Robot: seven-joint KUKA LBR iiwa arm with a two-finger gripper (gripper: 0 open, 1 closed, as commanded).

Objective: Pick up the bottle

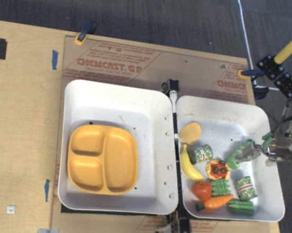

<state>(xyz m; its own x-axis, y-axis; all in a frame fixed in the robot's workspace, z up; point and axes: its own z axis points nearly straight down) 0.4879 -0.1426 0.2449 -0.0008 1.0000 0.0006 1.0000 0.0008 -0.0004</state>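
Green plastic, the bottle (240, 153) lies tilted in the right bin (226, 114), near its right wall, apart from the toy food heaped below. The hand (263, 150) sits just beside its upper end; whether it is open or closed I cannot tell. A good grasp would span the round body crosswise, since smooth plastic may slip. Nearby lie a banana (189, 166), 2 small cans and a carrot (217, 202). The left bin (117, 101) bears a yellow tray (103, 158).

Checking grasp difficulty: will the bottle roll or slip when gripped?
The green bottle lies tilted on the right bin's floor, so it may roll. Its rounded, glossy-looking body could slip. It looks small, probably light.
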